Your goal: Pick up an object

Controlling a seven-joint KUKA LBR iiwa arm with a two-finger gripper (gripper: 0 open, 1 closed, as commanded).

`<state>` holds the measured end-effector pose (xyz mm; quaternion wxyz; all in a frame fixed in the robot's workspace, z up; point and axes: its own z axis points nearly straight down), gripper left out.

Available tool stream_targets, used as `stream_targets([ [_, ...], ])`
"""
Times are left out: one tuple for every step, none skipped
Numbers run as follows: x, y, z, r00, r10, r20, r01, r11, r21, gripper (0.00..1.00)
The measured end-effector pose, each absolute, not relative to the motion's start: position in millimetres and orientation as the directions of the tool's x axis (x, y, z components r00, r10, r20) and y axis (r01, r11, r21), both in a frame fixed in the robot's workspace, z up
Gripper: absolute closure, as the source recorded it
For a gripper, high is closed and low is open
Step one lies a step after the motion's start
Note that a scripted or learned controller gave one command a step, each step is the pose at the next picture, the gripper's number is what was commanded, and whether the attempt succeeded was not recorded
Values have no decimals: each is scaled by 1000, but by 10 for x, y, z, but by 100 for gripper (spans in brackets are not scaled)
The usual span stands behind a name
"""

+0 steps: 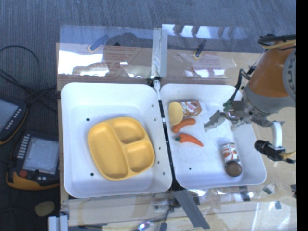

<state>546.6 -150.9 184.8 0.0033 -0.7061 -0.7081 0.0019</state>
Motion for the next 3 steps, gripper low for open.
stream_targets([
  [4994,-1765,970,-163,987,3,987,163,-5,0],
  [6030,-1372,891,184,983,-3,983,-184,13,0],
  [6155,-1028,892,115,993,-9,993,-115,11,0],
])
